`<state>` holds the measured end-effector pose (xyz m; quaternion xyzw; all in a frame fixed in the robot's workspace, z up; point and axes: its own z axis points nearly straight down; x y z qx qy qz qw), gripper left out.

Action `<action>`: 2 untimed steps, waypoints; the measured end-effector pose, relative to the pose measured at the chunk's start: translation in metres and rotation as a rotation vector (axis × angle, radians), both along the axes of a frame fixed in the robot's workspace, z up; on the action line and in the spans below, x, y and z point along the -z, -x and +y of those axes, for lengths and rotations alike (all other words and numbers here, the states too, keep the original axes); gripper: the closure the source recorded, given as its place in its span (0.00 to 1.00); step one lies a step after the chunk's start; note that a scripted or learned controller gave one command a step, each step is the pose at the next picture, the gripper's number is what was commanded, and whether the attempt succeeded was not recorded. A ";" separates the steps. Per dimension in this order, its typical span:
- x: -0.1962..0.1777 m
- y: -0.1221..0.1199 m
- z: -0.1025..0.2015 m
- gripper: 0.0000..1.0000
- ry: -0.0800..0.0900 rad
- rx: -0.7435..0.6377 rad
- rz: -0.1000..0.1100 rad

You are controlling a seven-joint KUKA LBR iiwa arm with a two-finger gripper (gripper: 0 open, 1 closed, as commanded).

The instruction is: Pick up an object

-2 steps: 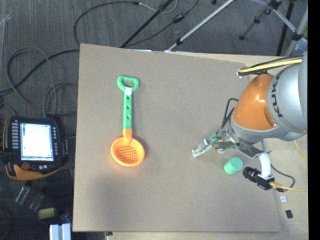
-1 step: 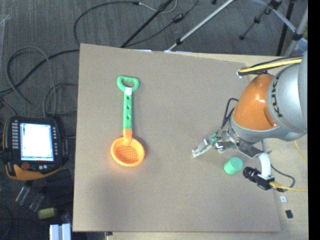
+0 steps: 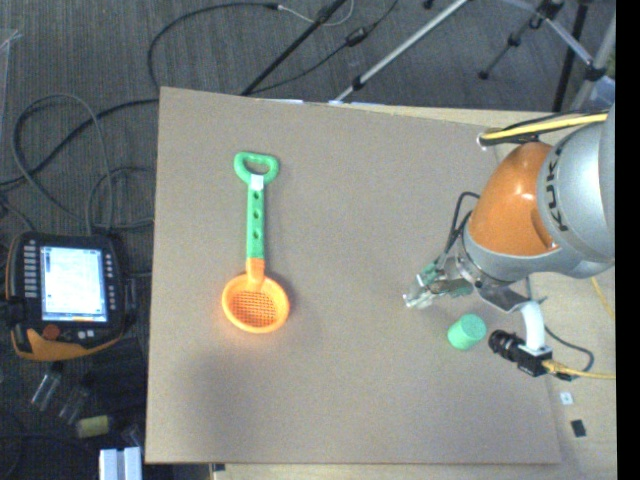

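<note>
— What lies around the table [image 3: 350, 388]?

— Dark grey carpet. At far left a control pendant [image 3: 68, 290] with a lit screen sits on the floor, black cables [image 3: 70, 148] looping above it. Along the top, more cable and pale tripod legs [image 3: 450, 13] slant toward the upper right.

— And the surface itself?

— A plain tan board, flat and bare across most of its area. Left of centre lies a toy strainer spoon [image 3: 254, 258]: green handle pointing up the frame, orange mesh bowl at the lower end. Well to the right sits a small green cylinder [image 3: 465, 332] on its side.

— Where is the arm [image 3: 545, 213]?

— It comes in from the right, orange band and grey casing bulking over the board's right portion. The claw [image 3: 428, 290] hangs low beneath the wrist, pointing left, just up and left of the green cylinder and well apart from the spoon.

— Open or closed?

— I cannot tell; it is too small and cluttered. Nothing is visibly held in it.
</note>
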<state>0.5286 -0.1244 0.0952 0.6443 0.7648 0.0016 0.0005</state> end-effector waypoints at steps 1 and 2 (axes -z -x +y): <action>0.008 -0.041 -0.054 1.00 0.001 0.036 -0.003; 0.008 -0.041 -0.054 0.00 0.001 0.036 -0.003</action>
